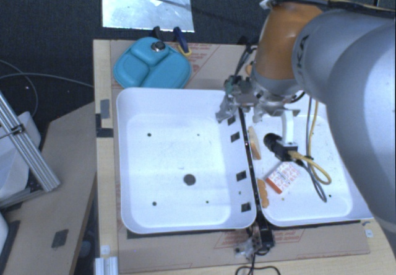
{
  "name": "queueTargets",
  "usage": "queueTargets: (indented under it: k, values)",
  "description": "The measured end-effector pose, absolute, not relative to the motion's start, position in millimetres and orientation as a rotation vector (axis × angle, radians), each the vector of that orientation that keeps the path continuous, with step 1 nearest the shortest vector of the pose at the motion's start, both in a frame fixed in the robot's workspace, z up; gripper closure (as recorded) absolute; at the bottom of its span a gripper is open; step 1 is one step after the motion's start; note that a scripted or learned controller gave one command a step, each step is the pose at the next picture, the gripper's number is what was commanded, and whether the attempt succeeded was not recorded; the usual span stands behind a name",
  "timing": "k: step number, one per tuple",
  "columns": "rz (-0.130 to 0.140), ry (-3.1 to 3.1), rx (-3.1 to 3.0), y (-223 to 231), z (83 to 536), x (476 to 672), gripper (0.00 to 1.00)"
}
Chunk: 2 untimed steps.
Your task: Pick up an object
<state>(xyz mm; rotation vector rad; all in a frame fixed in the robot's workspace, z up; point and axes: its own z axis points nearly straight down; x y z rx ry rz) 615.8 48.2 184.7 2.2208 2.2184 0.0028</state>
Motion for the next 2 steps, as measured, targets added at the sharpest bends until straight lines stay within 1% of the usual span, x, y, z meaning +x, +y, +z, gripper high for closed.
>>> queueTargets:
  k: [1,2]
  values:
    - [0.017,2.224,2.207,87.4,283.1,662.3,0.0]
    - [0.012,2.228,2.21,143.4,349.3,657.3,0.0]
